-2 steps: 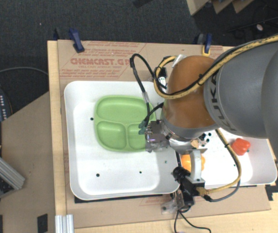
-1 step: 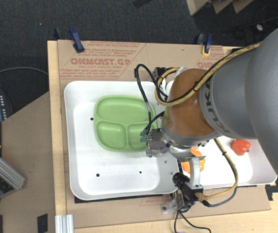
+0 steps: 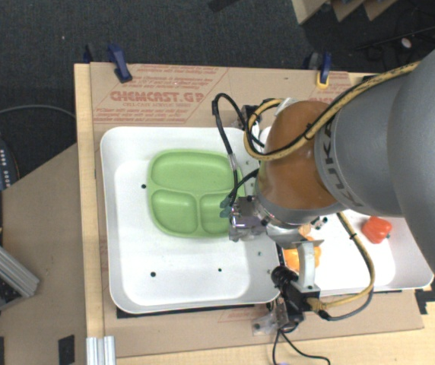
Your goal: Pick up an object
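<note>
A light green divided plate (image 3: 191, 192) lies in the left white bin (image 3: 126, 265), in its upper middle. My gripper (image 3: 235, 217) hangs low at the plate's right edge, close to the wall between the two bins, and the orange wrist band and grey arm above hide most of it. In the right bin (image 3: 404, 272) a small red-orange object (image 3: 377, 229) lies to the right of the arm. A second orange object (image 3: 309, 258) peeks out from under the wrist.
The grey arm (image 3: 385, 135) covers much of the right bin. Black and yellow cables (image 3: 229, 120) loop off the wrist over the plate's upper right. Blue clamps (image 3: 119, 63) hold the brown board at the back.
</note>
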You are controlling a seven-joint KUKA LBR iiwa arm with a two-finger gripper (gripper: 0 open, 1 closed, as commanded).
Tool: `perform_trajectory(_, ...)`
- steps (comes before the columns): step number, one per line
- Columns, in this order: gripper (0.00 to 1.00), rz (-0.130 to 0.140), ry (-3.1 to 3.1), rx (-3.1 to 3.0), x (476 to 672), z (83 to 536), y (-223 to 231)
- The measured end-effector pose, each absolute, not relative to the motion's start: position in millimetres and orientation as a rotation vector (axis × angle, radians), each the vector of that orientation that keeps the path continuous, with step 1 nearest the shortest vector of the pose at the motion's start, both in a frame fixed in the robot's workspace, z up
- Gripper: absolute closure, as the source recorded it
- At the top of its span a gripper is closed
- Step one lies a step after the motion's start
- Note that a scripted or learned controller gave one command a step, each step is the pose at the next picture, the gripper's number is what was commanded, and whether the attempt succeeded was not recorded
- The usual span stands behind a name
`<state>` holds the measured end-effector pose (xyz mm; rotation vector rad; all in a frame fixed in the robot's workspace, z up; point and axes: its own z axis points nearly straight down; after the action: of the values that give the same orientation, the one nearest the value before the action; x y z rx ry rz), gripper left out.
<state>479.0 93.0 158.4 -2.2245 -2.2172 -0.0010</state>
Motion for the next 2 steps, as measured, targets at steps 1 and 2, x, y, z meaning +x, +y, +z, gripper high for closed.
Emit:
perform_trajectory(1, 1.00, -0.003, -2.216, -2.227, 479.2, 168, 93)
perform_trajectory(2, 1.00, -0.002, -2.226, -2.216, 478.4, 158, 146)
